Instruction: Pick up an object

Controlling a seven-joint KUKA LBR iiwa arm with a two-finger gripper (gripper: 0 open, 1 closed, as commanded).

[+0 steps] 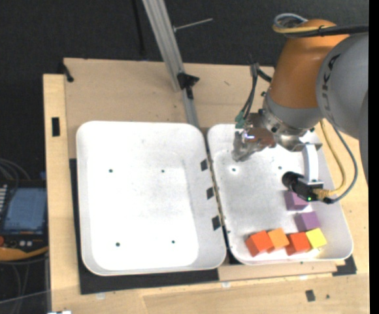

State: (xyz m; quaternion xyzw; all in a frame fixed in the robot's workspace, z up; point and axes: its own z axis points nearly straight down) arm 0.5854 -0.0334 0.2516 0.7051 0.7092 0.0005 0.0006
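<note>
The right bin [255, 188] holds several small blocks near its front edge: a red-orange block [260, 243], an orange block [278, 238], a red block [299, 242], a yellow block [316, 239] and two purple blocks [307, 220] [295, 199] behind them. My gripper [242, 150] hangs over the far left part of the right bin, well away from the blocks. I see nothing between its fingers.
The left bin [144, 195] lies beside the right one on the wooden bench [137, 90]. A slanted metal pole [166, 41] rises behind the bins. A black fitting with cables [302, 187] hangs from the arm above the purple blocks.
</note>
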